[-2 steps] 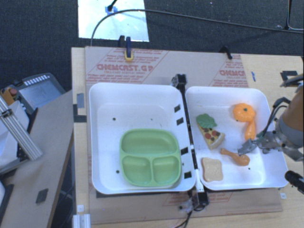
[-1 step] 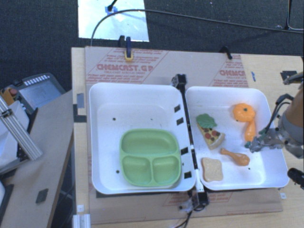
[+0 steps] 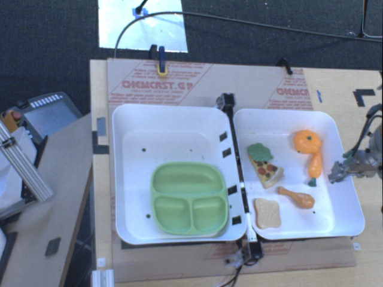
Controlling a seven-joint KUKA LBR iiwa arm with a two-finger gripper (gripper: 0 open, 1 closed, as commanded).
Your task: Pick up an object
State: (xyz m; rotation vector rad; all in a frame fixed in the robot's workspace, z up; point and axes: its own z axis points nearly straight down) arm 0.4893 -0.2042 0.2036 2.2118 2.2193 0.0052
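Right bin (image 3: pixel 344 160): hand (image 3: pixel 336 173) at rim, touching no food.

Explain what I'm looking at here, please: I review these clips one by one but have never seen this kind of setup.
This is a single camera fixed above a workbench, looking down at a slant. Two shallow white plastic bins sit side by side: the left bin and the right bin. The left one holds a light green divided plate. The right one holds toy food: a pizza slice, a green broccoli piece, an orange round fruit, an orange carrot, a brown drumstick and a tan bread slice. At the right edge, the grey metal gripper of a robot arm sits at the right bin's rim. Nothing is visibly held; its job is to pick something up.
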